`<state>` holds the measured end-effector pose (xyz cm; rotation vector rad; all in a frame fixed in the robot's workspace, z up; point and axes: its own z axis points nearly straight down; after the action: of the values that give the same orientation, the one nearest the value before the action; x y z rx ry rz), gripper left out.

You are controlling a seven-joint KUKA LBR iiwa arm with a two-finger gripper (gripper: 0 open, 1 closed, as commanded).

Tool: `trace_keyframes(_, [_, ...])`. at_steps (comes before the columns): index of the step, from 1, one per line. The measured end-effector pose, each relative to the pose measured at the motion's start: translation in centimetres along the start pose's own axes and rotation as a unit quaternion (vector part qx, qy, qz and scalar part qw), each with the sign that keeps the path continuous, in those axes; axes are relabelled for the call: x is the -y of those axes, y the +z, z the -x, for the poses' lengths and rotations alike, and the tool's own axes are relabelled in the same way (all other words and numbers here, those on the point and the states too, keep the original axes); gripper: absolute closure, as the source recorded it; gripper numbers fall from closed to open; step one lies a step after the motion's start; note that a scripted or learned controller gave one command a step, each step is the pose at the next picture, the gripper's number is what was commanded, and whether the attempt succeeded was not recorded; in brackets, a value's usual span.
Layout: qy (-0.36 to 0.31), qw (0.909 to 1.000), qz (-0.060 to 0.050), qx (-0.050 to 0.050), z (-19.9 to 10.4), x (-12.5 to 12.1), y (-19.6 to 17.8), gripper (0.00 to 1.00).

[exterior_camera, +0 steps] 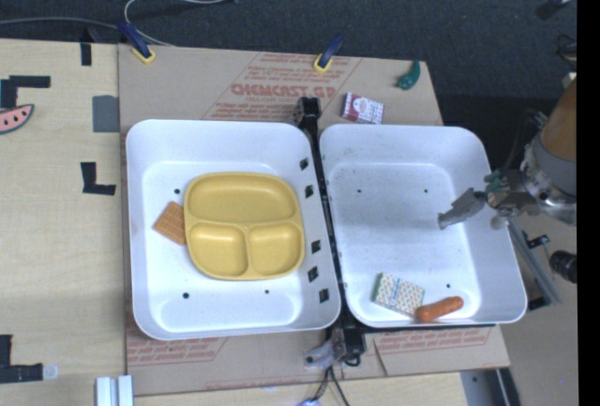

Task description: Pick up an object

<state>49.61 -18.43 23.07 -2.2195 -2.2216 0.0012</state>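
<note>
Gripper point(466, 206) is positioned over right bin point(487, 160) near its right wall; finger state can't be determined, poss. nothing held. Orange carrot point(439, 308) and patterned packet point(398, 293) are located at front of bin.

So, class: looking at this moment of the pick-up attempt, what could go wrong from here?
1. The orange carrot-like toy and patterned packet touch, so a grasp may nudge or catch both.
2. Both lie near the right bin's front wall, which could block the gripper.
3. The yellow divided plate partly covers a brown cracker-like piece.
</note>
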Motion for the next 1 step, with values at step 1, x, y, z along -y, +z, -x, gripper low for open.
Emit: trace_keyframes(1, [0.000,1.0000,-0.002,-0.001,-5.49,1.33,11.92,0.00])
